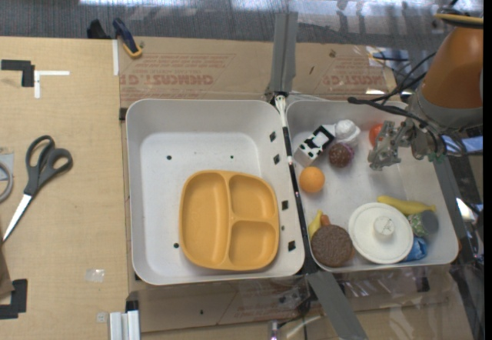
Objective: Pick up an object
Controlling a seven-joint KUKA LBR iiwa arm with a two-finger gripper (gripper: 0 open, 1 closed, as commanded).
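Note:
My gripper (382, 154) hangs over the right bin (444, 200), near its back right part, with its grey fingers pointing down and left. Nothing shows between them. Just behind it lies a small red object (374, 132), partly hidden by the gripper. In the same bin lie an orange ball (311, 180), a dark red ball (341, 153), a black-and-white checkered toy (315, 143), a white round piece (347, 129), a white lid (380, 232), a brown cookie (332, 245), a yellow banana (405, 205) and a blue object (417, 248).
The left bin (154, 177) holds a yellow divided plate (229, 220). Scissors (34, 173) lie on the bench to the left. A blue and yellow clip (127, 38) sits at the back. The arm's orange band (460, 69) stands at the right edge.

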